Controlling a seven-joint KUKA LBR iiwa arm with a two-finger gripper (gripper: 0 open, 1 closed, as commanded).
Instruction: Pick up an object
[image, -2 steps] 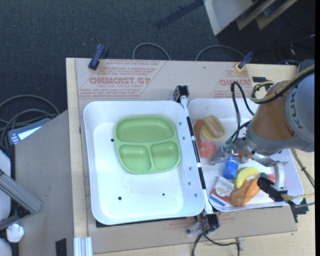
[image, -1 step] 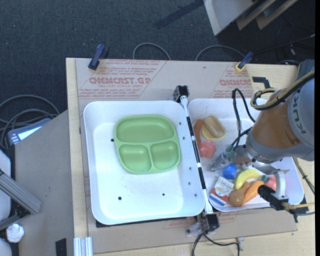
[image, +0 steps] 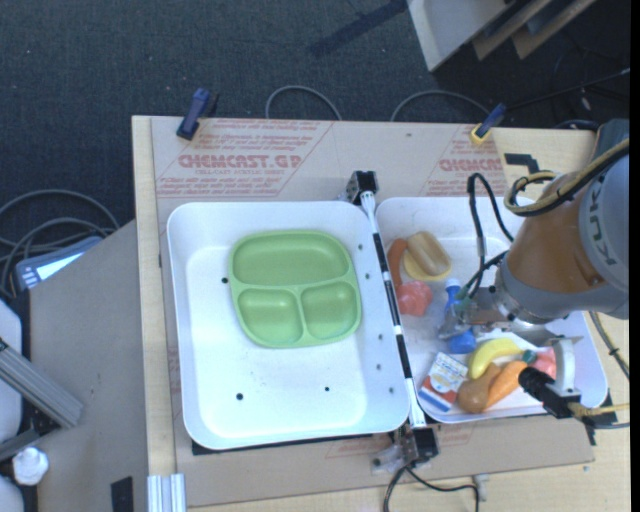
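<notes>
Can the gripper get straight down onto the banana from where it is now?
Probably yes. The gripper hangs just beside the banana, which lies on top of the pile, uncovered. The carrot presses along its near side, so the fingers may catch both.

Counter (image: 300, 160): tan board, red lettering printed across it.
Both bins white: left bin (image: 200, 330), right bin (image: 592, 372).
Sectioned tray (image: 295, 285), well left of the hand (image: 462, 318): pale green.
Arm (image: 560, 255) above the hand: orange band, grey beyond.
Just below the hand: yellow banana (image: 497, 352), orange carrot (image: 500, 382), brown potato (image: 474, 395).
Left of the hand: pink-red piece (image: 414, 297); above it a tan bun (image: 427, 256).
Clamps at the counter's far edge: blue clamp (image: 195, 112), yellow-and-blue clamp (image: 488, 122).
</notes>
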